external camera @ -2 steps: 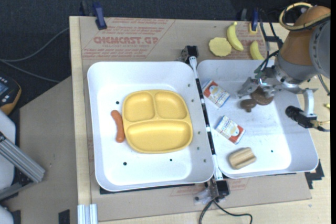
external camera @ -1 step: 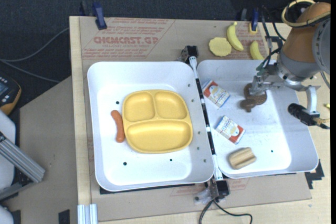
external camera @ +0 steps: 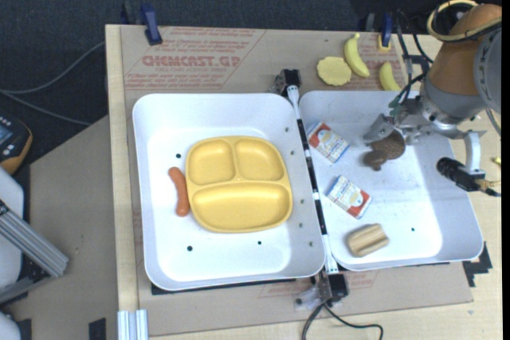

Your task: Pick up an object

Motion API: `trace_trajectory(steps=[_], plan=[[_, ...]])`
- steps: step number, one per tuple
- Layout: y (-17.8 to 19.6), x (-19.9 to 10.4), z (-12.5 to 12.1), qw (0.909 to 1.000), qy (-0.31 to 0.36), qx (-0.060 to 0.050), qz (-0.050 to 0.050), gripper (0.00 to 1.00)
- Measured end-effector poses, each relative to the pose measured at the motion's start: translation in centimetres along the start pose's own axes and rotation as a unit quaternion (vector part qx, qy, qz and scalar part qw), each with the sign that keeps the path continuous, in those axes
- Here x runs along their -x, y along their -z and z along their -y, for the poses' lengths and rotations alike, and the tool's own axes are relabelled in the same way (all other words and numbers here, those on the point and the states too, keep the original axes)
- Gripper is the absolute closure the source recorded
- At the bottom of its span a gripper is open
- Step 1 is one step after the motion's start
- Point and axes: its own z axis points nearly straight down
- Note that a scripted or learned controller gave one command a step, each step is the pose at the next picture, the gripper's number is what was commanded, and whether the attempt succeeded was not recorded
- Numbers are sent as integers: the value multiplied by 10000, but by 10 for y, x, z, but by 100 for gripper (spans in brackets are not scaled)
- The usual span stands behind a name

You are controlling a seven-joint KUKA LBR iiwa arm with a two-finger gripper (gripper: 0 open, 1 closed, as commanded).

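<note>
Over the right bin point(external camera: 446, 247), the arm's gripper point(external camera: 390, 135) hangs at a brown object point(external camera: 384, 153) lying near the bin's upper middle; whether the jaws grip it cannot be told. Two small cartons point(external camera: 328, 142) and a bread roll point(external camera: 366, 240) lie nearby on the worktop's bin.

My bench point(external camera: 199, 60) is a pale board with red print across its far part. Two shallow white bins sit directly on it, side by side and touching along their inner edges: the left bin point(external camera: 151, 171) and the right bin point(external camera: 454, 243). Beyond the right bin's far rim, three yellow toy pieces lie on the bare board: a round lumpy one point(external camera: 334, 71), a banana point(external camera: 356, 56) just beside it, and a second banana point(external camera: 388, 76) further right. A blue clamp point(external camera: 149, 24) grips the far edge, left of the print.
</note>
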Motion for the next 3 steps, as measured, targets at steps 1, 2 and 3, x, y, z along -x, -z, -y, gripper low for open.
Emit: trace_trajectory(steps=[1, 2, 3], plan=[[-7, -12, 14, 10000, -5, -83, -48, 0], [4, -11, 12, 10000, -2, -56, -35, 100], [4, -11, 12, 10000, -1, -61, -34, 0]])
